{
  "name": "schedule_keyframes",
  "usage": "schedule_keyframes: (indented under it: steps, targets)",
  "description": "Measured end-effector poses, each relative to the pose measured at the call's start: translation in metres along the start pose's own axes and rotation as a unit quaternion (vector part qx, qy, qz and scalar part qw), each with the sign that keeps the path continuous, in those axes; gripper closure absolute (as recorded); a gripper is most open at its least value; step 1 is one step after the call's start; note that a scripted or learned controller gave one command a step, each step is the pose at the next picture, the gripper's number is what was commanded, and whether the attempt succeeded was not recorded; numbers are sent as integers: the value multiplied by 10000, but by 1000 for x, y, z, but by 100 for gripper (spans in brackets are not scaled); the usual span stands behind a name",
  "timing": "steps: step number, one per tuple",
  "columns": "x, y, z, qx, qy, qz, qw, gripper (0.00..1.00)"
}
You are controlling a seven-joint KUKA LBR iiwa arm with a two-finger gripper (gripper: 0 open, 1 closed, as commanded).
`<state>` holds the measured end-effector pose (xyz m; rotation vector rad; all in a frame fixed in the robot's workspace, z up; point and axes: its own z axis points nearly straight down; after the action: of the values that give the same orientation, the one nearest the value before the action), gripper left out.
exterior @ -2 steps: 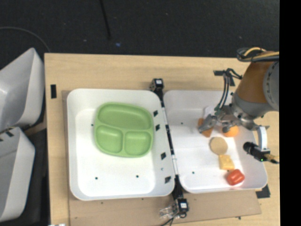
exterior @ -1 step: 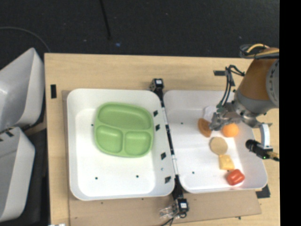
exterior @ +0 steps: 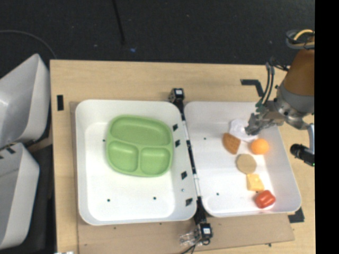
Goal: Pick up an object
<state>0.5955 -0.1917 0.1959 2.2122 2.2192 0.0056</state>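
Note:
The right bin [exterior: 217, 194] holds an orange ball [exterior: 259, 146], a brown bread-like piece [exterior: 231, 143], a round tan disc [exterior: 246, 163], a yellow wedge [exterior: 255, 182] and a red piece [exterior: 265, 198]. A whitish object [exterior: 238, 126] lies near the bin's back. My gripper [exterior: 256, 127] hangs at the bin's back right, just above the orange ball and right beside the whitish object. Nothing shows held in it.
The left bin [exterior: 90, 194] carries a green divided plate [exterior: 140, 145]. Black clips [exterior: 185, 157] line the seam between the bins. White casings [exterior: 21, 105] stand off the bench at the left. The arm's orange band [exterior: 300, 73] rises at the right.

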Motion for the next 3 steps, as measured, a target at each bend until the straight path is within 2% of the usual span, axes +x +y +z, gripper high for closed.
schedule_keyframes:
  steps: [2, 3]
  targets:
    - [-11, -2, -100, 7, 1, 2, 10000, 100]
    - [36, 7, -104, 26, 9, -13, 10000, 100]
